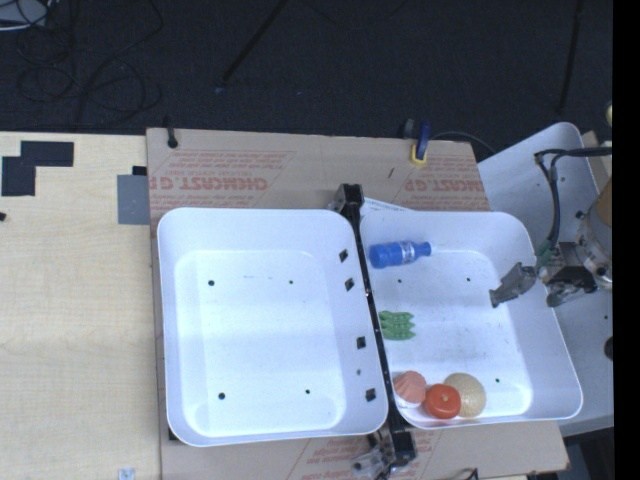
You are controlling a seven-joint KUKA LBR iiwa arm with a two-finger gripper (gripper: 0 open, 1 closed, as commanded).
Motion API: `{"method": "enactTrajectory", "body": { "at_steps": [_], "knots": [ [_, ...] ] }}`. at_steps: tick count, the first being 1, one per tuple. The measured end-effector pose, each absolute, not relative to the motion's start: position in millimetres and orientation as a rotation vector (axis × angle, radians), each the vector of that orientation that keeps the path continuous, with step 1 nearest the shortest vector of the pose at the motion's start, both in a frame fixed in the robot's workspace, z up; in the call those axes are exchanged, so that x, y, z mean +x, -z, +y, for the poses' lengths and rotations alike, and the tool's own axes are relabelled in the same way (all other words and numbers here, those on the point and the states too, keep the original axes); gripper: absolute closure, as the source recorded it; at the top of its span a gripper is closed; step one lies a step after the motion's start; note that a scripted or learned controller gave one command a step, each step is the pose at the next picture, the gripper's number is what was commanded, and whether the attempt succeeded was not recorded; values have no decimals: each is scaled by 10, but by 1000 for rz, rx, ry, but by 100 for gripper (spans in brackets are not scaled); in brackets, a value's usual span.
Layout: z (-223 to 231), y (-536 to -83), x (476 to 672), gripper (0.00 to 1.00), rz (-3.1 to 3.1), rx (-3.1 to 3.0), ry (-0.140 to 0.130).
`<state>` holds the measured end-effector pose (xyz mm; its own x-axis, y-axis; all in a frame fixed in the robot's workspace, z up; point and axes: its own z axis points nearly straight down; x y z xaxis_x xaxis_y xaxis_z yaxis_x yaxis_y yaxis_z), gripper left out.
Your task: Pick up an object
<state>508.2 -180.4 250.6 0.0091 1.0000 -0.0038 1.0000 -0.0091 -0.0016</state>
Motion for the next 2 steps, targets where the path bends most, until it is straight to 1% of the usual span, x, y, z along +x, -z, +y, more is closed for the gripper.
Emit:
{"method": "enactTrajectory", "body": {
  "at_steps": [1, 2],
  "knots": [
    [-2159, -2482, 4819, 0, 2219, 2228, 5],
    [-2144, -2578, 4832, 100, 2222, 2227, 2]
  ]
}}
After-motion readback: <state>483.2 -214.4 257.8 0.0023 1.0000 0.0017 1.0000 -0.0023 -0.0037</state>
